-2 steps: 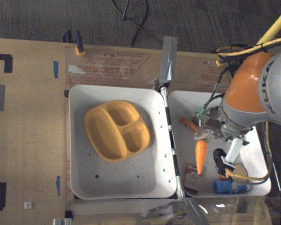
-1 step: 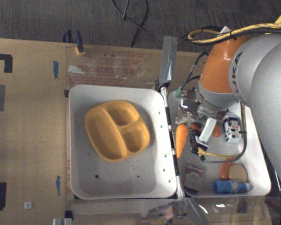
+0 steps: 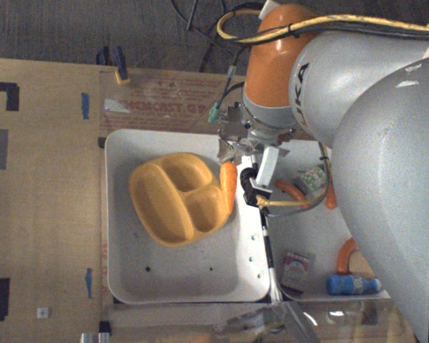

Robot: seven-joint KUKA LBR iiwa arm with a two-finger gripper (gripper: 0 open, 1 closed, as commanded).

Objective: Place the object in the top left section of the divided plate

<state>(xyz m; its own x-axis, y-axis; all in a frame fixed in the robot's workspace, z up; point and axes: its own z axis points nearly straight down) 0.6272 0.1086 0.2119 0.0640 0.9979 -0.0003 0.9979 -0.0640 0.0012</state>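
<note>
Over the right side of the frame the arm [image 3: 361,117] fills the space, its grey bulk reaching in and bending down so the wrist hangs just above the seam between the two bins. Under it, the left bin [image 3: 166,272] takes most of the bench, and that is where the action sits: the plate [image 3: 177,197], yellow and split into three wells, lies toward the bin's upper half, tilted a little in the frame. The right bin [image 3: 307,244] is crowded by comparison, with a blue bottle [image 3: 352,285] and a small packet [image 3: 295,268] near its lower edge, parked well away from the work.

Now the gripper [image 3: 237,168], down at the plate's right rim. The carrot [image 3: 228,188] hangs upright right below it, its top end up at the fingers, its length touching or just beside the plate's edge. Whether the jaws are clamped on it or have let go, I cannot tell; the wrist hardware hides the tips. My read: the carrot is at the rim, not in a well yet, so the placing is unfinished and it wants carrying further over the plate.
</note>
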